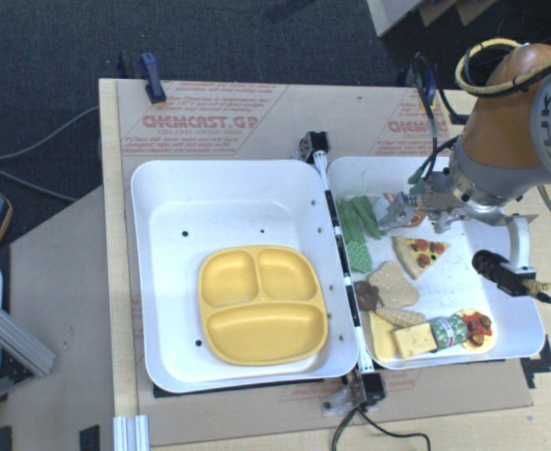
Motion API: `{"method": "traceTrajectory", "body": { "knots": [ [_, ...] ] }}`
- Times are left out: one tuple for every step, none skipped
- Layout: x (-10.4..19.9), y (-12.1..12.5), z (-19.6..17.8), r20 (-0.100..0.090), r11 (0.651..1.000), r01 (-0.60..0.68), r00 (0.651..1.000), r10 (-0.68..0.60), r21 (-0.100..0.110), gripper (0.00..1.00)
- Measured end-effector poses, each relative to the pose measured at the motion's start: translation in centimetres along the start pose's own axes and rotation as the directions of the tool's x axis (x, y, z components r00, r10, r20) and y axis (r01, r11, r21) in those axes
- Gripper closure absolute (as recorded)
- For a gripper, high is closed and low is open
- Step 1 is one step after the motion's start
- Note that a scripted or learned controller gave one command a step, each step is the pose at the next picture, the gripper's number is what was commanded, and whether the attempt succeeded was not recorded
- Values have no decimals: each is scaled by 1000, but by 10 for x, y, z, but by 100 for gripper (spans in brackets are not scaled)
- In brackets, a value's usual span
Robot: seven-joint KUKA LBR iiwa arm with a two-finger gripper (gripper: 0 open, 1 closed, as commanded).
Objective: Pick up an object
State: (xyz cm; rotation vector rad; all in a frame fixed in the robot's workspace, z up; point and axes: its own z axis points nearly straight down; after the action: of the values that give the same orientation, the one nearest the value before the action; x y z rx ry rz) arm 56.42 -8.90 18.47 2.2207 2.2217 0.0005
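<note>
**Two bins, one arm over the toy food**

Two white bins sit side by side. Nearest the camera in the right bin (525,341) lie a yellow cheese block (413,339) and a green-wrapped item (449,331) with red bits, then a tan cracker (394,287) and a pizza slice (420,253), a pale wedge dotted red. Green strips (355,228) lie along the divider. The left bin (153,252) holds a yellow divided plate (261,305). Farther back, the gripper (417,209) hangs just beyond the pizza slice; whether it is open or closed I cannot tell.

Glossy plastic bins (163,252) (yellow tray (261,303) matt).
</note>
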Motion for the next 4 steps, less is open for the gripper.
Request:
{"method": "traceTrajectory", "body": {
  "knots": [
    [-64,-21,104,-2,1000,-8,1000,8,4,0],
    [-61,-17,87,0,1000,-1,1000,1,-7,100],
    [-61,-17,88,0,1000,-2,1000,2,-5,0],
    [-36,35,101,1,1000,4,1000,-4,-3,0]
  ]
}}
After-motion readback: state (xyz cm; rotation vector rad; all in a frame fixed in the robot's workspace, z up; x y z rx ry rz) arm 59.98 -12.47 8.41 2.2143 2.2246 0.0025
